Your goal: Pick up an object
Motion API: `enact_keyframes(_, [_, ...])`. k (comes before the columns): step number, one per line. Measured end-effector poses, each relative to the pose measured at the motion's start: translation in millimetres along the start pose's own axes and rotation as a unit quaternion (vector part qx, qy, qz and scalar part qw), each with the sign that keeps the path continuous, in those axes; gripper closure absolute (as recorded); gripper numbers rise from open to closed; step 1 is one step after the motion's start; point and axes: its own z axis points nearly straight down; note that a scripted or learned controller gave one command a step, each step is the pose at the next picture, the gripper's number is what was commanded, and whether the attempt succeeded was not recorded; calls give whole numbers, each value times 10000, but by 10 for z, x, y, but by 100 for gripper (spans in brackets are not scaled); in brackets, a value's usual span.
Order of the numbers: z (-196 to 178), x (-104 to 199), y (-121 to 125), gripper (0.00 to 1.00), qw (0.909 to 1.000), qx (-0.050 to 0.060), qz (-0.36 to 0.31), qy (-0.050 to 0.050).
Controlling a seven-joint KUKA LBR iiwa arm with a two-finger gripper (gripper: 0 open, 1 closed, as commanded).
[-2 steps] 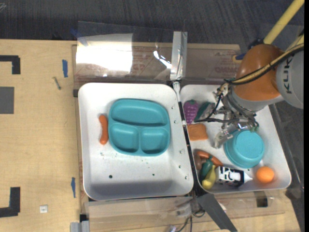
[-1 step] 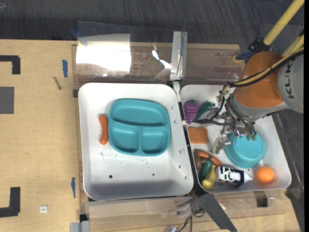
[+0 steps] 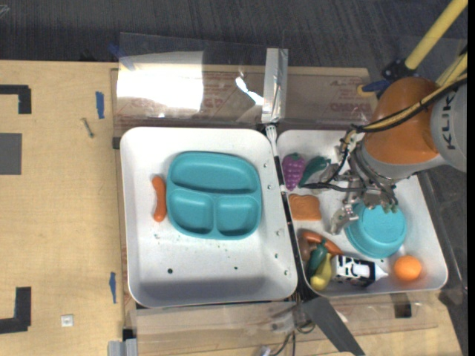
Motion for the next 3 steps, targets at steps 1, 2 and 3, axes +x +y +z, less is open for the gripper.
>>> enact_keyframes(1, [-142,-47,7,100,10000,17,-10,-73])
enact_keyframes(2, [-1024,-615,278,100,9996,1,-276,-19])
enact_keyframes(3, [-1718,-846,-133,100,9952,12,-979,-14])
